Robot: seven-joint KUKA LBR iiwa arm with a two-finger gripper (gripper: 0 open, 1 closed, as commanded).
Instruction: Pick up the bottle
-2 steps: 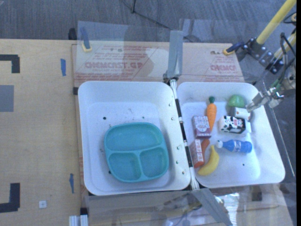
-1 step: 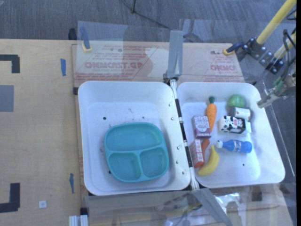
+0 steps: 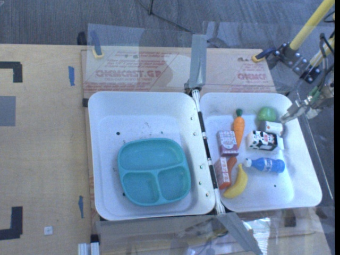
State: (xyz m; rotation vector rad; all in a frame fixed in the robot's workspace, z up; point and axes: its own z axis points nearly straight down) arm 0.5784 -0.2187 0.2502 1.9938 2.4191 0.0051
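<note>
Gripper (image 3: 291, 114) hovers at bin's right rim, grip unclear; bottle (image 3: 265, 165) lies below-left, apart.

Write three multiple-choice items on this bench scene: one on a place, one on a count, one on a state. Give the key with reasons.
1. Where is the blue plastic bottle with a white cap?
A. right white bin
B. left white bin
C. wooden bench

2. How many compartments has the teal plastic tray?
A. two
B. three
C. five

3. How is the bottle posed?
A. upright
B. lying on its side
C. lifted

Key: 1 A, it lies beside the yellow banana in the right bin. 2 B, one wide section and two smaller ones. 3 B, its length rests flat on the bin floor.
</note>
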